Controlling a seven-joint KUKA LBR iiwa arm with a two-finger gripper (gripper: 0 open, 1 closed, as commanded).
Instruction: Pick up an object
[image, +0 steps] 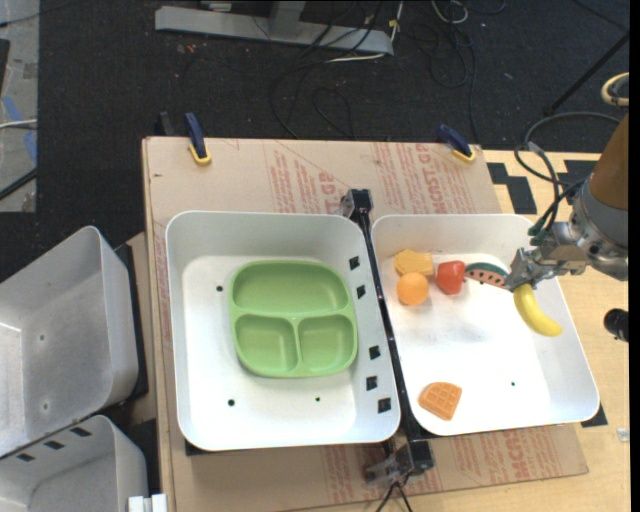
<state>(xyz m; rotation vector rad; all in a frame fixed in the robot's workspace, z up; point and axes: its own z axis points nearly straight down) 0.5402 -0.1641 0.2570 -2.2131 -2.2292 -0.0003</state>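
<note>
The gripper is seen over the right bin. A banana lies just below the jaws, a watermelon slice beside them. Whether the jaws are apart cannot be told

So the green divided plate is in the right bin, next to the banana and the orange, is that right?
Not quite. The camera view shows the green divided plate in the left bin. The banana and the orange lie in the right bin, apart from the plate.

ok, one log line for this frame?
end effector: over right bin, by banana top end | grasp: unconfirmed | left bin: green tray
</note>
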